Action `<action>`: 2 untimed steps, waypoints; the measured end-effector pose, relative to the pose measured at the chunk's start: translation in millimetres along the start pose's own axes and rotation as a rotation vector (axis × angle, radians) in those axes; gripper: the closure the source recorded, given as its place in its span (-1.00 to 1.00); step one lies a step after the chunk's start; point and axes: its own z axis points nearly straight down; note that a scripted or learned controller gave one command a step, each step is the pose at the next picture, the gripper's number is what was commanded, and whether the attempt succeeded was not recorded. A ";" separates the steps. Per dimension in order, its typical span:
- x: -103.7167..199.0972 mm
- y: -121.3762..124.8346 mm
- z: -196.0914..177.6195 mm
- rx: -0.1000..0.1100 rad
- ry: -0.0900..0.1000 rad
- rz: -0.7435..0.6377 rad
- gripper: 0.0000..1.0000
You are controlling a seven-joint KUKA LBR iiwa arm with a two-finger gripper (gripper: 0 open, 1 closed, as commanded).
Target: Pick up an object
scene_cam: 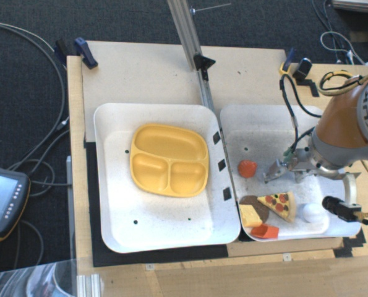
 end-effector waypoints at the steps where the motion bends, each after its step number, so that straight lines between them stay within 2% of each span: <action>1: 0.3 1.0 -11.4 -0.004 0.000 0.000 1.00; 2: 1.1 -0.3 -75.5 -0.012 -0.005 -0.001 1.00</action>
